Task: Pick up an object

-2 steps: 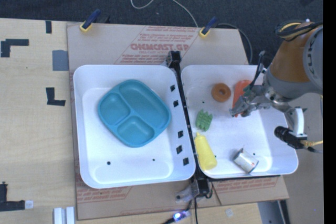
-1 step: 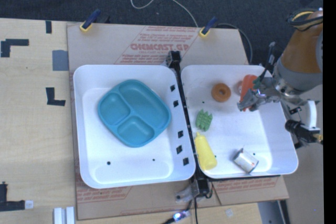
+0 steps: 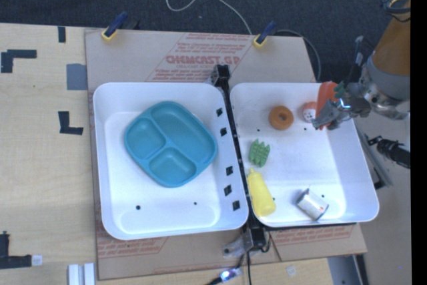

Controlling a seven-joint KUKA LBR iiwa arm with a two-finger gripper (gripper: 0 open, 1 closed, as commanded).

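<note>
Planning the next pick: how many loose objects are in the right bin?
5. A brown donut near the top, a green piece mid-left, a yellow bottle at the left wall, a silver can bottom right, and an orange-red item by the pincer, which may hide more.

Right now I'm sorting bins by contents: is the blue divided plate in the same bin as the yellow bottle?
No, the blue divided plate lies in the left bin, while the yellow bottle lies in the right bin.

The arm (image 3: 393, 53) is grey with an orange band above the wrist — below it a pale metal flange, then a dark, small end effector (image 3: 331, 115) with silvery fittings.
</note>
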